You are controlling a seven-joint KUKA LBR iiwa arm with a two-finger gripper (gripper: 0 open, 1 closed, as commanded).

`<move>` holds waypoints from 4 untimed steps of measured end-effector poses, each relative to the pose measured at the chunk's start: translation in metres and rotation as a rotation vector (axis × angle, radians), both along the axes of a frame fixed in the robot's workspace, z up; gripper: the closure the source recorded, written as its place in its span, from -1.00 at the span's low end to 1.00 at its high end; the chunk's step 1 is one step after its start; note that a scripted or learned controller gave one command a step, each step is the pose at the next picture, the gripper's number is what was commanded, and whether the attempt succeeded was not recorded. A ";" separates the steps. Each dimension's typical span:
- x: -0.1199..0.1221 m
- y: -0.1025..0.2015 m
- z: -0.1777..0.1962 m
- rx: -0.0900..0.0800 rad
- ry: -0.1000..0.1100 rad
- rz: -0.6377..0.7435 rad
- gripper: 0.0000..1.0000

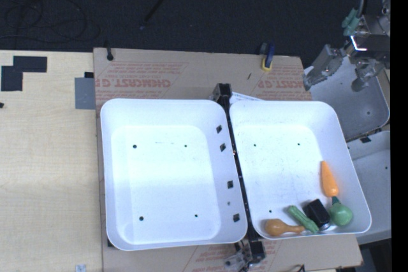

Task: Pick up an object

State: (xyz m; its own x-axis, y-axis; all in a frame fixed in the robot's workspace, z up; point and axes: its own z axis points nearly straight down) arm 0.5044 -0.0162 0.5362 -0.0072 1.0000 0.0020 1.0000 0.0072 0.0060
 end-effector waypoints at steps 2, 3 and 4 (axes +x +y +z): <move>-0.029 0.142 0.001 -0.002 0.010 0.001 -1.00; 0.043 0.140 0.000 -0.004 0.008 -0.008 -1.00; 0.034 0.143 -0.265 -0.007 0.027 -0.007 -1.00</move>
State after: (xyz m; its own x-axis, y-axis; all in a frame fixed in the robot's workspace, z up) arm 0.5381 0.1266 0.2712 0.0002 1.0000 -0.0052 0.9998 -0.0003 -0.0210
